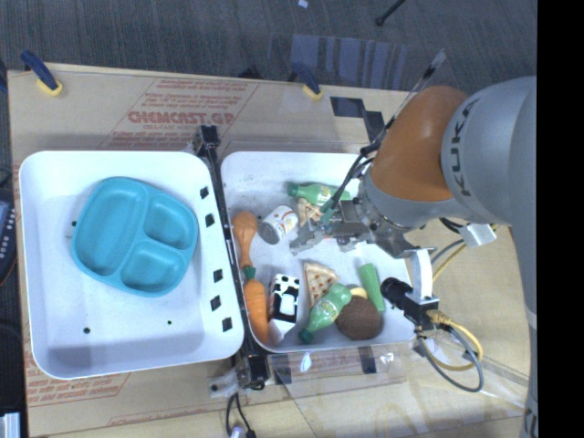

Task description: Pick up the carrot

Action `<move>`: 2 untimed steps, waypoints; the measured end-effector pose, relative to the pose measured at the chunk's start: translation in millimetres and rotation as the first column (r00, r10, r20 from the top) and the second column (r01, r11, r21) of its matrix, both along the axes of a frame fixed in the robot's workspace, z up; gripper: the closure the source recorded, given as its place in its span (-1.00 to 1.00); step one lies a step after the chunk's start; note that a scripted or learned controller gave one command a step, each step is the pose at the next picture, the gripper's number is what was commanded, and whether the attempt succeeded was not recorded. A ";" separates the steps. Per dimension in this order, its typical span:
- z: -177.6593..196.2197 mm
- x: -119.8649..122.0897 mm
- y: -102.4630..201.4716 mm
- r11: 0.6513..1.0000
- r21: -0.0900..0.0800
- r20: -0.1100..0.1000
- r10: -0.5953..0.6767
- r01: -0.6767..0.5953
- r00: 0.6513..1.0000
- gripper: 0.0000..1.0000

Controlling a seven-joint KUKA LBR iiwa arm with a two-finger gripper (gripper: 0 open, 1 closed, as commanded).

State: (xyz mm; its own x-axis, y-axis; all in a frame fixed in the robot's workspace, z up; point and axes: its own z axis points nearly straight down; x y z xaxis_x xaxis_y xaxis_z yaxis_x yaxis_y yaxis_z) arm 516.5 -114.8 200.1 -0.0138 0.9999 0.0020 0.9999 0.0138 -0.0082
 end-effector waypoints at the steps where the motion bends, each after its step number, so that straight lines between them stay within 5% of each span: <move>1: -9.0 10.7 79.2 0.998 0.000 -0.003 -0.070 0.070 0.998 -1.00; 2: 24.7 61.9 76.5 1.000 -0.002 0.006 -0.005 0.005 1.000 -1.00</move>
State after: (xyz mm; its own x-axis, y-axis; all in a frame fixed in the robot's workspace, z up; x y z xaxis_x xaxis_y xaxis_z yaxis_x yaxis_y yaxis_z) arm 578.3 -38.3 224.7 -0.0088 1.0000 0.0003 1.0000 0.0088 -0.0025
